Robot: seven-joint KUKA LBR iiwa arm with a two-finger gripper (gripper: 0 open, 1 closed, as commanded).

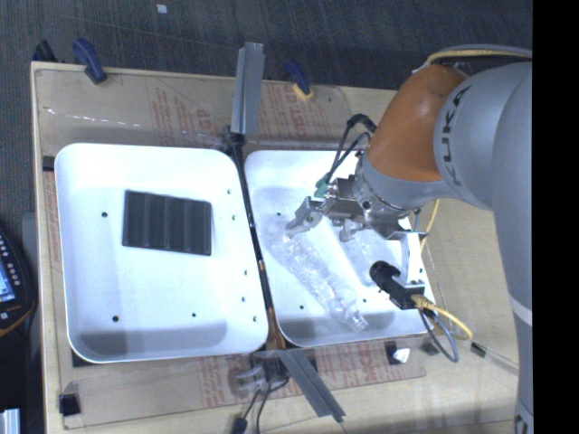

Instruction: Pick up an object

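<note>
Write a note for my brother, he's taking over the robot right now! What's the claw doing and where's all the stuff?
Gripper: low over the right bin, above the upper end of the clear plastic bottle. Whether it is open or shut cannot be told, and nothing shows as held.
Things: the clear plastic bottle lies slanted on the floor of the right bin, its cap end toward the near edge. A dark ribbed rectangular block lies flat in the left bin.
Done: nothing lifted yet.
Left: grasp an object, likely the bottle, and raise it.
</note>
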